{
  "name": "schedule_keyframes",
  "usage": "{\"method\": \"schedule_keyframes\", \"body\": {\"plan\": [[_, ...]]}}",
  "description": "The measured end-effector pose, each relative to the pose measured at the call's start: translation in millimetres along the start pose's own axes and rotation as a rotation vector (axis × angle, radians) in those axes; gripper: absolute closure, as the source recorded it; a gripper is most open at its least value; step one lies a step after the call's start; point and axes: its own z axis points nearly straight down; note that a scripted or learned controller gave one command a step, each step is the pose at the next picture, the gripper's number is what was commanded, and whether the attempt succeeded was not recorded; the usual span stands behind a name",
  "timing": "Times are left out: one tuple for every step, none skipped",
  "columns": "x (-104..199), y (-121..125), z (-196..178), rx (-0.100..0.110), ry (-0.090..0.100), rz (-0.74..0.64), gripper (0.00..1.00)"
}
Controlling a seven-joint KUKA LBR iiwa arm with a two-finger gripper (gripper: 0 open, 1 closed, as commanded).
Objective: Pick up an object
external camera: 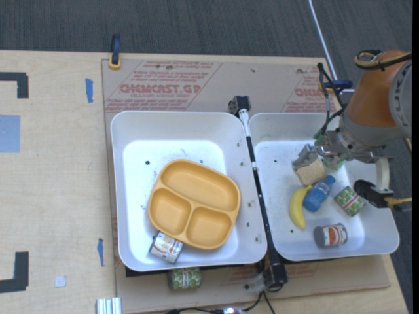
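A tan block (310, 173) lies in the right bin (386, 237), near its upper middle, its long axis running from lower left to upper right. The tool (313, 157) sits right over the block's upper edge, touching it; whether it is spread or pinching cannot be told. Just below lie a blue bottle (318, 195), a banana (298, 208) standing lengthwise, and two cans (330, 235). The left bin (124, 175) holds a yellow divided plate (194, 204). Red print on the board (163, 84) behind reads "CHEMCAST".

Banana (298, 209), bottle (318, 194), cans (330, 235) crowd right bin (278, 169).
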Motion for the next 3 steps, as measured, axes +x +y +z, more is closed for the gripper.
{"method": "schedule_keyframes", "body": {"plan": [[44.5, -5.7, 27.3, -0.013, -0.006, 0.002, 0.0], [48.7, -29.5, 27.0, -0.019, -0.006, 0.001, 0.0], [49.0, -59.9, 27.5, -0.02, -0.006, 0.001, 0.0]]}}
